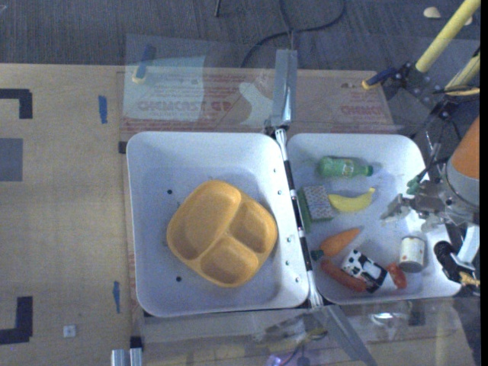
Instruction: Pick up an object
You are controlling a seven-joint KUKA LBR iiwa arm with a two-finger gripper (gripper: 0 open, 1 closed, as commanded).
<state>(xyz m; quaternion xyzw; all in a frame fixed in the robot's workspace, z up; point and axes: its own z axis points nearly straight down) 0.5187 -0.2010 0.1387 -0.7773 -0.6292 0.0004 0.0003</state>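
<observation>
The right bin [404,149] holds several small objects. These are a green bottle [345,167], a yellow banana [352,200], a green-grey sponge [316,203], an orange carrot [340,240], a black-and-white toy [363,268], a red piece [342,277], another red piece [397,275] and a small pale can [412,252]. My gripper [416,209] hangs over the right side of this bin, just above the can and right of the banana. Its fingers look spread, with nothing between them.
A yellow divided plate [222,233] lies in the left bin [152,166]. A metal divider [284,97] runs between the bins. Yellow poles [450,29] and cables stand at the back right, behind the arm [469,162].
</observation>
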